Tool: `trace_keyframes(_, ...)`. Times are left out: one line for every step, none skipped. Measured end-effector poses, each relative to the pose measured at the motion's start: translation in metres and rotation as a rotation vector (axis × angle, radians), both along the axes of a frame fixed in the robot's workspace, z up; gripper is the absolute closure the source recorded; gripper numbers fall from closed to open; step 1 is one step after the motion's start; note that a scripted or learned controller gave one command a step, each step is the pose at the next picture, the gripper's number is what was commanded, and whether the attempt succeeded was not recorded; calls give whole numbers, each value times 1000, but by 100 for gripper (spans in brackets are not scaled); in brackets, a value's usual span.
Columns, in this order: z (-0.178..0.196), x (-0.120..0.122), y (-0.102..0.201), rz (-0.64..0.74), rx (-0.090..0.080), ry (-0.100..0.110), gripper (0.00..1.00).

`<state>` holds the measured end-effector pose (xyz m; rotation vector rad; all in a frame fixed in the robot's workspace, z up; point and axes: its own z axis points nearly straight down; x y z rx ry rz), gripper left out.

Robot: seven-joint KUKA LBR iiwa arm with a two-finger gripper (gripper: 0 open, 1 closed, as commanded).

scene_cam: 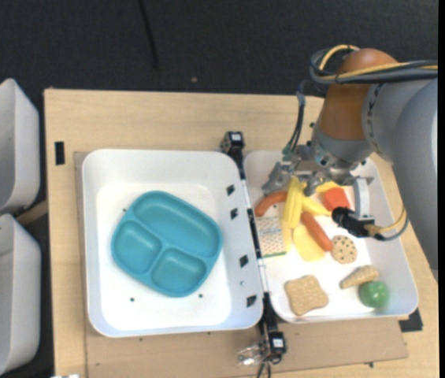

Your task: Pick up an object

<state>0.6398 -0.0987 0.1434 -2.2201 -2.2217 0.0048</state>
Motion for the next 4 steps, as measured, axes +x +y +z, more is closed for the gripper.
trace_keyframes(-46, 0, -1, -6, 0, 1, 0)
trace_keyframes(-35, 1, -2, -11, 1, -2, 100)
trace_keyframes(16, 12, -2, 1, 1, -5, 100)
trace_keyframes(74, 16, -9, 1, 1, -5, 100)
